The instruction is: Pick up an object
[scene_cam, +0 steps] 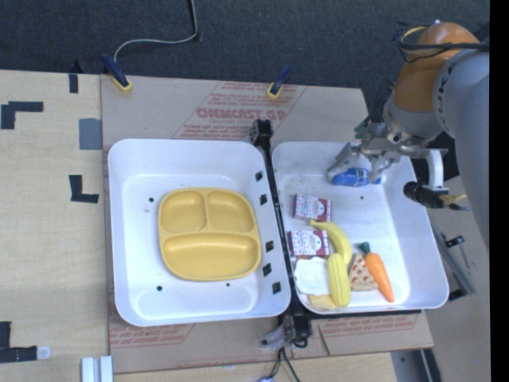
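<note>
end effector (359, 164) low at upper right of frame over a small blue object (350, 178), can't tell its state or hold; object looks light, probably slippery, grab across the middle.

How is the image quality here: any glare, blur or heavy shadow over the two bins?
Camera view: even, soft lighting with faint shadows. The right white bin looks bright, its rim nearly washed out. The yellow divided plate is sharp. The two-finger gripper and the small blue object under it are soft, too blurred to read detail.
</note>
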Robot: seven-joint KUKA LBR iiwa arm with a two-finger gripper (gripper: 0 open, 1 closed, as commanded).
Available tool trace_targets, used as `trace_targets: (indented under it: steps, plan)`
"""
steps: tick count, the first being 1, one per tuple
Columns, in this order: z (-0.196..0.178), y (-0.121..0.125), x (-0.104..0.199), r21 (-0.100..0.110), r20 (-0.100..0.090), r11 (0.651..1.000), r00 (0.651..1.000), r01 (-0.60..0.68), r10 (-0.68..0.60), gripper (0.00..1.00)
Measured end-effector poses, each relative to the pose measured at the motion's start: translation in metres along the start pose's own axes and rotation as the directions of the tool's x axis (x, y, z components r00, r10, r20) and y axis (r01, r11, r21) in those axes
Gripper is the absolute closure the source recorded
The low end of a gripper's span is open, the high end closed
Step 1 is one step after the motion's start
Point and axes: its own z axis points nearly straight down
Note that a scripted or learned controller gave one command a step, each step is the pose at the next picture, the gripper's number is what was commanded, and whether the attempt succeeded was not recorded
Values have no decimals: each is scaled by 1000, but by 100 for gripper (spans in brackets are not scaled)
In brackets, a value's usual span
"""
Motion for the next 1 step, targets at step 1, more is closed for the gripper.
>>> trace_targets:
  steps: [1]
  plan:
    - [43,15,-17,-65,17,998,1000,7,-6,0]
